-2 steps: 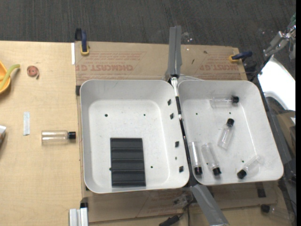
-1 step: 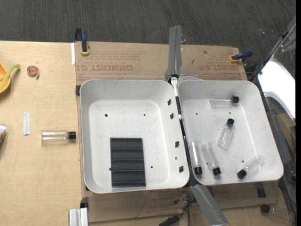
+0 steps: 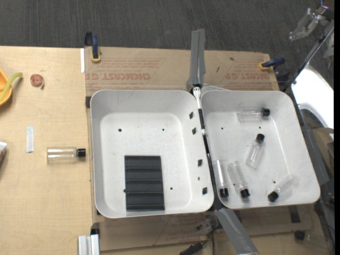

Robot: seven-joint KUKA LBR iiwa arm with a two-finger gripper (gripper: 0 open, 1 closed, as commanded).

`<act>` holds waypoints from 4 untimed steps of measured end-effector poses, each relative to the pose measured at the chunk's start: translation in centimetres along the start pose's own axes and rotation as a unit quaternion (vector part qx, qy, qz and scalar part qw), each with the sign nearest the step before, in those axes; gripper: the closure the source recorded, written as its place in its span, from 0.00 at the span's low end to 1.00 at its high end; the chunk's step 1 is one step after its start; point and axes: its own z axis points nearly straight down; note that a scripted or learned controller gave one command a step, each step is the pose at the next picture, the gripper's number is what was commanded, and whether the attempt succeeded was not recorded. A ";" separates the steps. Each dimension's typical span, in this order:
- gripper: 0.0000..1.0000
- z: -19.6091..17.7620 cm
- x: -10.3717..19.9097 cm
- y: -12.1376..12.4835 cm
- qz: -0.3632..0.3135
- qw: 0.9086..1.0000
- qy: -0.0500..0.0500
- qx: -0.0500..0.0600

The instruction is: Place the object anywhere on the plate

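A black ribbed plate (image 3: 143, 183) lies flat near the front of the left bin (image 3: 106, 110). Several clear vials with black caps lie in the right bin (image 3: 287, 105): one at the back (image 3: 253, 113), one in the middle (image 3: 255, 152), and a pair side by side at the front left (image 3: 221, 178), (image 3: 238, 178). Another vial rests at the front right (image 3: 281, 188). A pale, blurred shape that looks like my gripper (image 3: 308, 26) hangs at the top right edge, outside both bins and far from the vials and the plate.
One more clear vial (image 3: 64, 153) lies on the wooden bench left of the bins. A yellow object (image 3: 5, 86) and a small red disc (image 3: 36, 80) sit at the far left. Clamps (image 3: 93, 49), (image 3: 271, 64) hold the cardboard behind the bins.
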 end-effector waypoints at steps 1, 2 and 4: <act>0.00 0.0 -5.9 -0.3 0.101 0.995 0.000 0.001; 0.00 0.0 -0.7 0.4 0.157 0.988 0.000 0.001; 0.00 0.1 -2.3 -2.2 0.285 0.959 0.000 0.001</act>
